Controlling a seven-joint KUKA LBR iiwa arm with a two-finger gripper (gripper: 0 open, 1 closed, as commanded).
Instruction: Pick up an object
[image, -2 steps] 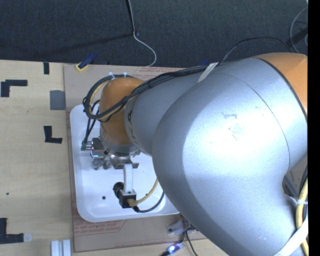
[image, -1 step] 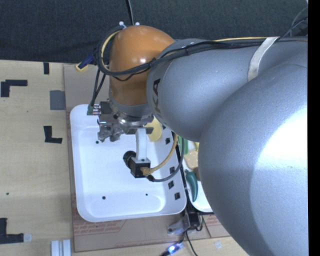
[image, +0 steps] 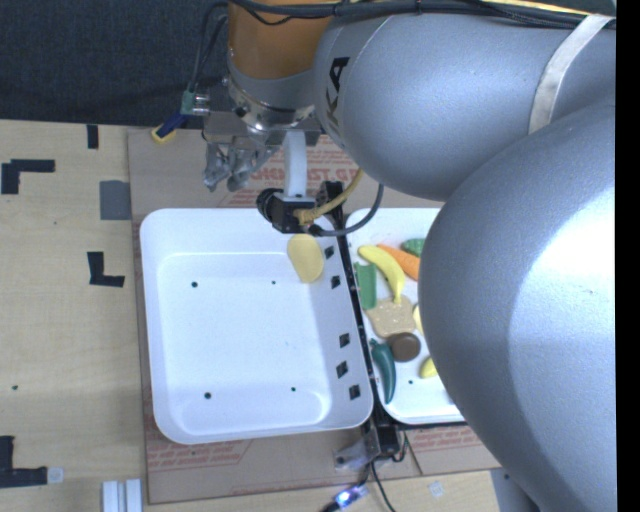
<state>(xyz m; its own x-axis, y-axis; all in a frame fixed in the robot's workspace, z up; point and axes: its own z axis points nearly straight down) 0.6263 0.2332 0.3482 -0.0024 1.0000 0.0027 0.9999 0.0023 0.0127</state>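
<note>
My gripper (image: 228, 178) hangs over the cardboard just beyond the far rim of the left bin (image: 160, 300). Its fingers stand a little apart with nothing between them. A pale yellow, egg-shaped object (image: 307, 257) lies in the left bin's far right corner, against the dividing wall, to the right of and nearer than the gripper. The right bin (image: 425, 405) holds a yellow banana (image: 385, 268), an orange carrot (image: 405, 262), a green piece (image: 366, 287), a tan bread-like piece (image: 391, 318), a brown round piece (image: 404, 347) and a dark green pepper (image: 384, 368).
The arm's large grey body (image: 520, 250) covers most of the right bin and the view's right side. Cardboard (image: 140, 190) lies under both bins. The wooden bench (image: 60, 330) extends to the left, with black marks on it.
</note>
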